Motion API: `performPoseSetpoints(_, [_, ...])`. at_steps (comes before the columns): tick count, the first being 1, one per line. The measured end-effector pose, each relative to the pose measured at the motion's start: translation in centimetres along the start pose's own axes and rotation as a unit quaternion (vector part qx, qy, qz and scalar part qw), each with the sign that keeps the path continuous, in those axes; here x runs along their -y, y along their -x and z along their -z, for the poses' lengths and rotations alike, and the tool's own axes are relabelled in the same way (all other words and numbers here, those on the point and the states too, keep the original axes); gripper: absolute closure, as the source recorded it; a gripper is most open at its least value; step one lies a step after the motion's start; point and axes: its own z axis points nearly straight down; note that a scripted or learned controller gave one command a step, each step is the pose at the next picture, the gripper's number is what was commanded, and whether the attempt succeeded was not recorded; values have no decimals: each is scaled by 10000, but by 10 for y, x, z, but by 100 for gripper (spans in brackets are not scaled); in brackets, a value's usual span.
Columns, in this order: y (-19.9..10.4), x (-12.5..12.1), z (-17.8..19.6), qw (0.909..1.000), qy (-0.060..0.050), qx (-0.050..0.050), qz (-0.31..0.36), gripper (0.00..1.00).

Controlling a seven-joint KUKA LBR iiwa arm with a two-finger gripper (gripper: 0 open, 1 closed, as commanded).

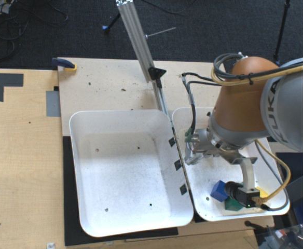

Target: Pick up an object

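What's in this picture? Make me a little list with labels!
arm: grey with an orange band, over the right bin
gripper: down in the right bin, near its left wall
blue block: in the right bin, toward the front
green thing: in the right bin, right beside the blue block, partly hidden
left bin: white and shallow, next to the right bin
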Motion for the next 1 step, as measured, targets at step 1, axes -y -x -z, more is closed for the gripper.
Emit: performPoseSetpoints(1, [-46,7,-4,10000,-2,2,1,100])
